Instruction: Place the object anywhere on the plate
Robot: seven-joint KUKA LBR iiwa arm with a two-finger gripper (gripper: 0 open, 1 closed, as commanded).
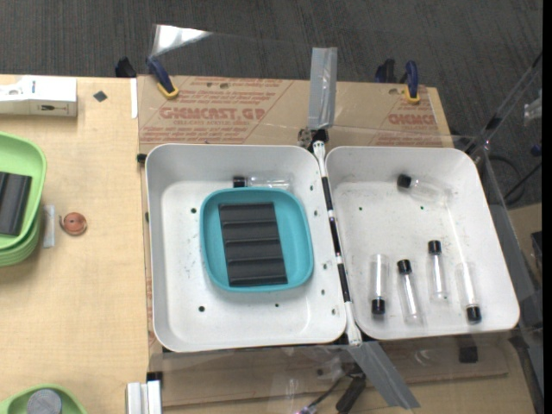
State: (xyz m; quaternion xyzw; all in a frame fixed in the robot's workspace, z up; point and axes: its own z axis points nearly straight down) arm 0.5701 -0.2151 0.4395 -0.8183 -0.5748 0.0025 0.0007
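A teal square plate (299,233) sits in the left white bin (172,300), with a black ridged block (251,241) lying on its middle. A clear vial with a black cap (259,182) lies in the left bin just behind the plate. In the right white bin (483,197) lie several clear vials with black caps: one at the back (417,185), and others near the front (377,285), (407,290), (437,268), (467,291).
A cardboard sheet (224,110) held by clamps lies behind the bins. On the wooden bench to the left stand a green tray (26,188), a small round red piece (74,223) and a white box (39,96).
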